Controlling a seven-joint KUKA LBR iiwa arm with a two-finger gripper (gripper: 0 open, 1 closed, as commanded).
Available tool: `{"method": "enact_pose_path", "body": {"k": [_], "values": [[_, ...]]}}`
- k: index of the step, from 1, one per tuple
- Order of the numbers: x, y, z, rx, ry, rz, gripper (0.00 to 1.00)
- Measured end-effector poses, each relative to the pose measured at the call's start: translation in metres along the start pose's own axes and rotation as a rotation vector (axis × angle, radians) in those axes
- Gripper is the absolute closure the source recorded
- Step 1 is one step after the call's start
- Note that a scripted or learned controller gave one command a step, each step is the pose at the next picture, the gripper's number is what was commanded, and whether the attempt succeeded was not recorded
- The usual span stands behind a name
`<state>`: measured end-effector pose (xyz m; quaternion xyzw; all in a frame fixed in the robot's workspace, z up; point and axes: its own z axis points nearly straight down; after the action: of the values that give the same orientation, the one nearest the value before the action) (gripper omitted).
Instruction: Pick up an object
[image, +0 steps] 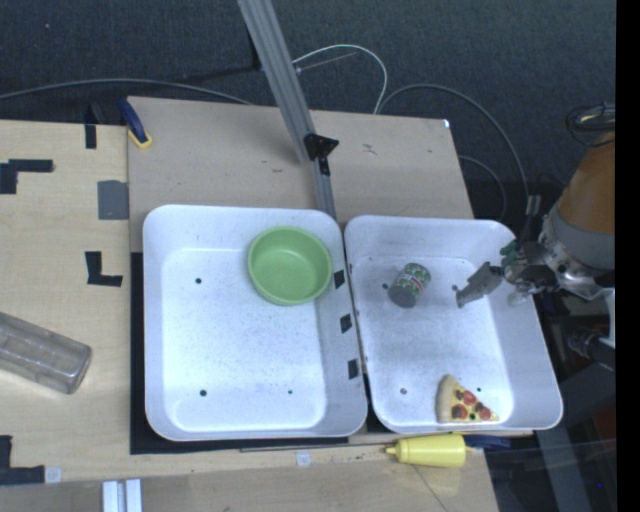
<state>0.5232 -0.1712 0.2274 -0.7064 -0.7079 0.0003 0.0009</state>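
So the can (408, 284) is lying tipped over in the upper middle of the right bin (520, 395), with the pizza slice (460, 401) down in that bin's near corner, well apart from it. My hand (478, 286) is just right of the can, not touching it, by the bin's right wall, and I honestly can't tell if it's open or closed. Green bowl (289, 265) is in the left bin (170, 400), and a yellow bottle (432, 450) lies on the counter (220, 140) below the right bin.
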Motion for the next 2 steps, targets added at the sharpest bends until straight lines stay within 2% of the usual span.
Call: {"method": "enact_pose_path", "body": {"k": [1,2], "values": [[0.000,0.000,0.000,0.000,0.000,0.000,0.00],[-0.004,-0.001,0.063,0.006,0.001,0.002,0.00]]}}
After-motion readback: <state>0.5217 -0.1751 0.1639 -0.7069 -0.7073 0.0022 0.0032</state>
